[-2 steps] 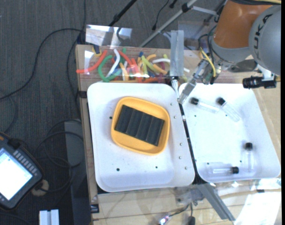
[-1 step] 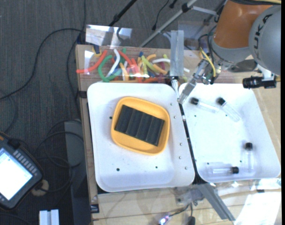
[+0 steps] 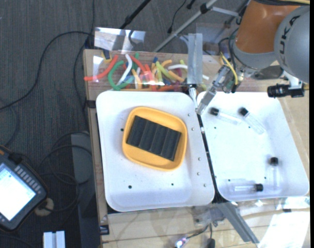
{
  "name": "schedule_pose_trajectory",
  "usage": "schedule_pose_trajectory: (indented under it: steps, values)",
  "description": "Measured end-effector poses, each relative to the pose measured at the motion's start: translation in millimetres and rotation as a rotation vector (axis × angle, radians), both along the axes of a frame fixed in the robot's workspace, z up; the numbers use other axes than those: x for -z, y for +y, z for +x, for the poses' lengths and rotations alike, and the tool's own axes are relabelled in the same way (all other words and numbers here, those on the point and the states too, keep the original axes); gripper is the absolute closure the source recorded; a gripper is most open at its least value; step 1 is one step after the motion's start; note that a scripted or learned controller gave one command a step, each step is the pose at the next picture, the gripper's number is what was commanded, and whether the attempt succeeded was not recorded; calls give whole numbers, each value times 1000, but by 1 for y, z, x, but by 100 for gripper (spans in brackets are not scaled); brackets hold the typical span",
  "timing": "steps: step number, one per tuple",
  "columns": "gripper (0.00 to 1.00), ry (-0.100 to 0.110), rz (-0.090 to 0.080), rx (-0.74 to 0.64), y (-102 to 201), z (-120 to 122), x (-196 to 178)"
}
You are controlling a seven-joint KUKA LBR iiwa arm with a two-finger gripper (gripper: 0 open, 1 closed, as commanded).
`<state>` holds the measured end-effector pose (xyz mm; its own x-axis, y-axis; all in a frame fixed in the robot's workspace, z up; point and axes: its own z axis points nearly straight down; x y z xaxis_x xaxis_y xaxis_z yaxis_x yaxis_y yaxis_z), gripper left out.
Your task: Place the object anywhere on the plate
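I see the yellow rounded-square plate [image 3: 156, 138] in the left shallow white bin [image 3: 146, 190], with a dark ribbed rectangular block [image 3: 153, 137] lying on its middle; the right white bin [image 3: 288, 138] holds several clear plastic tubes with black caps [image 3: 226, 115]. The claw [image 3: 203, 101] hangs over the bins' shared top edge; whether it is apart or together I cannot tell.

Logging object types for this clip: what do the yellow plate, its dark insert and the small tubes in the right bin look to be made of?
The yellow plate looks like smooth moulded plastic, matte, with rounded edges. Its dark insert looks like ribbed rubber or foam, judging by the parallel ridges; which one is unclear. The tubes look like clear plastic or glass with black caps, since the white right bin shows through them.
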<state>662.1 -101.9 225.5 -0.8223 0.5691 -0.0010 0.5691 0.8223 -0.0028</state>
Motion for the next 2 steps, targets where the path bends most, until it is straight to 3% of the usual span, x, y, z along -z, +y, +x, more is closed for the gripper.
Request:
schedule_pose_trajectory:
  steps: [2]
  values:
    - [0, 0, 0, 0, 0, 0, 0]
